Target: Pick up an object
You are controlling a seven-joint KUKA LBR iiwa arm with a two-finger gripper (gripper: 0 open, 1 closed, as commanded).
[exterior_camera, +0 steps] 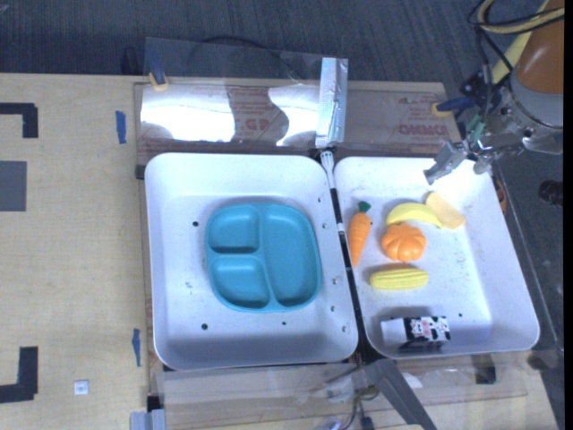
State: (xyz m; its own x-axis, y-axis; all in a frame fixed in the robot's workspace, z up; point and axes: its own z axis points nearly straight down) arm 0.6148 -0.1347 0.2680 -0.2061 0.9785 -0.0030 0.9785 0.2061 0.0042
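Camera view: red lettering on the cardboard (269, 119) is unreadable.

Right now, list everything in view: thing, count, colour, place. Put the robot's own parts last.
bins: 2, white, side by side on the bench
divided tray: 1, blue, three compartments, centre of the left bin
toy carrot: 1, orange with green top, left edge of the right bin
toy banana: 1, yellow, upper middle of the right bin
pale yellow piece: 1, right of the banana, touching it
toy pumpkin: 1, orange, below the banana
toy corn: 1, yellow, below the pumpkin
small carton: 1, white with black markings, lying near the right bin's front edge
gripper: 1, grey, over the right bin's upper right corner
arm: 1, grey and orange, upper right
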